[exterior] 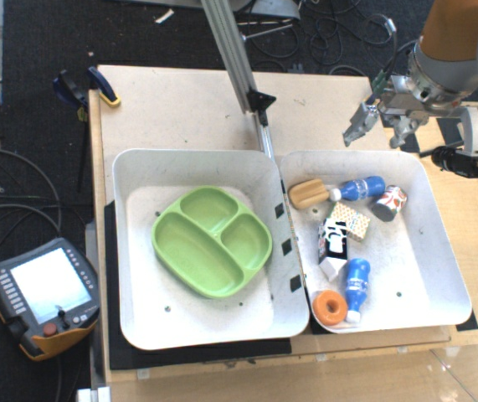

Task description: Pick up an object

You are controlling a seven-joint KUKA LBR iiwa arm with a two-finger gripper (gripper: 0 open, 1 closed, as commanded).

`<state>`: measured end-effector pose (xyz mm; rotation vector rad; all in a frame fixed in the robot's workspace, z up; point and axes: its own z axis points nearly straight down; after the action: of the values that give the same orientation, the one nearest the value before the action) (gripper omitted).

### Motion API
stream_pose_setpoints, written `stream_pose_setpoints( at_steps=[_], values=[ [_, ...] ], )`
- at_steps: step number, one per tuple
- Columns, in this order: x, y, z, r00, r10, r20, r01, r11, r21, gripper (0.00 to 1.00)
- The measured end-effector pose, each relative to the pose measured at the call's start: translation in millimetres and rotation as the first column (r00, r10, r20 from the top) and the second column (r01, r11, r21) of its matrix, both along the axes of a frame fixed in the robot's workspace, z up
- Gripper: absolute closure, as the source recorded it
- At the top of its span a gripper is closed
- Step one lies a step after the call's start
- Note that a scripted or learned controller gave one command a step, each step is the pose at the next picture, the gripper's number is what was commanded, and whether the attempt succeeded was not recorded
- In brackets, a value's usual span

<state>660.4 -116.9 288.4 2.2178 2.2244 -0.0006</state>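
Tool (382, 126) hovers spread and empty above the right bin's far rim; your blue bottle (361, 188) lies just below it, lengthwise left-right.

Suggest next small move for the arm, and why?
Probably bring the pincer forward and down over the right bin. It hangs open above the bin's far rim with nothing between its fingers, while the objects lie lower in that bin. The blue bottle lies nearest to it; the green plate sits alone in the left bin.
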Motion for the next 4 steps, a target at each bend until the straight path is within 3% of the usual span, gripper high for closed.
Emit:
stream_pose_setpoints(
  at_steps=[1,4],
  values=[
    [0.0,-0.1,0.0,1.0,0.0,0.0,0.0,1.0,0.0,0.0],
    [-1.4,-6.8,-154.8,1.0,-0.003,-0.005,0.003,1.0,0.0,0.0]
  ],
)
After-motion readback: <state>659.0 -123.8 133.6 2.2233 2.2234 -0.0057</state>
